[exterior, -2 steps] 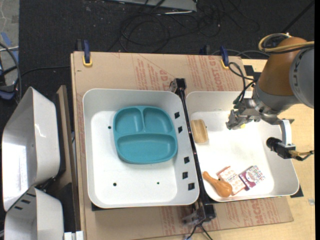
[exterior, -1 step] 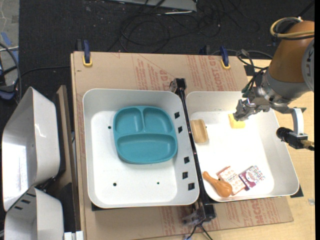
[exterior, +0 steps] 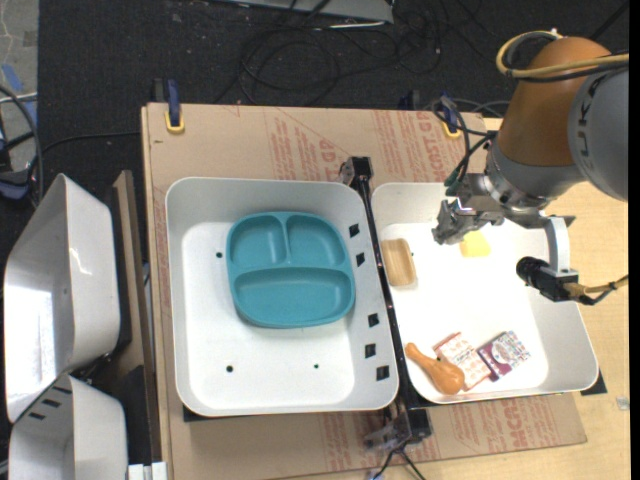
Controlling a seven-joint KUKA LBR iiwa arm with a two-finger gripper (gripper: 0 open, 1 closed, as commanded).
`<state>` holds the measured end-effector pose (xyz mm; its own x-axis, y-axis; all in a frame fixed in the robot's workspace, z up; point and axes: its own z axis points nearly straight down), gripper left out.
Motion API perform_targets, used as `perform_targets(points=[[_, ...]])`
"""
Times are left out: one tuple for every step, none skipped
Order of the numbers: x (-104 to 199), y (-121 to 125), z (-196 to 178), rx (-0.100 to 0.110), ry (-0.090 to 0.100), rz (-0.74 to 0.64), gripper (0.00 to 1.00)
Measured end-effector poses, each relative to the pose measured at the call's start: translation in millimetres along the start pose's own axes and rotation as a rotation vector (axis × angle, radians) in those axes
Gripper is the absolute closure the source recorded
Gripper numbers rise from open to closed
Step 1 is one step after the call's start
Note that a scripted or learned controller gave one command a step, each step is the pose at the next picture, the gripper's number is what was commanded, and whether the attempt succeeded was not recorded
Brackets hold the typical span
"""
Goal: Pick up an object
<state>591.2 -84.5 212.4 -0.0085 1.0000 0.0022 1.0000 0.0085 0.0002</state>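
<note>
My gripper point(exterior: 455, 225) hangs over the upper middle of the right bin point(exterior: 560, 318), seen from above. A small yellow piece point(exterior: 476, 245) lies on the bin floor just right of and below it. A tan bread-like block point(exterior: 399, 263) lies to the left, near the bin's left wall. At the front of the bin lie an orange gourd-shaped toy point(exterior: 437, 366), a small red and white packet point(exterior: 462, 352) and a purple and white packet point(exterior: 502, 351). Nothing shows between the fingers.
The left bin point(exterior: 200, 268) holds a teal divided plate point(exterior: 291, 269). A black divider strip point(exterior: 372, 268) runs between the bins. White tubs point(exterior: 60, 288) stand off the bench at the left. The arm comes in over the right bin's upper right corner.
</note>
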Motion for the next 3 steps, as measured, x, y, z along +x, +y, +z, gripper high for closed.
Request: perform_targets(points=[[44,-7,-3,0.002,0.0,0.001,1.0],[100,-3,0,0.0,0.0,0.0,1.0],[159,-3,-12,-0.001,-0.001,0.0,1.0]])
